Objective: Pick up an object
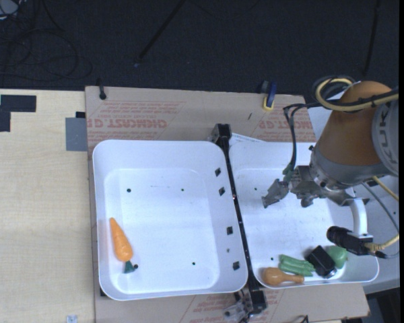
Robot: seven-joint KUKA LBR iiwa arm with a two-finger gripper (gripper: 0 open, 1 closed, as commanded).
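While lengthwise upright, carrot (pixel 120 240) tip-down

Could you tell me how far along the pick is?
Nothing looks picked yet. The hand hangs over the right bin with nothing visibly in it. The carrot lies in the left bin; a pear and green toys sit along the right bin's near edge. The whole grasp remains.

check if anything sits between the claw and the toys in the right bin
Nothing visible does. The claw is over bare bin floor, and the green toy and orange pear-shaped toy lie below it by the near rim.
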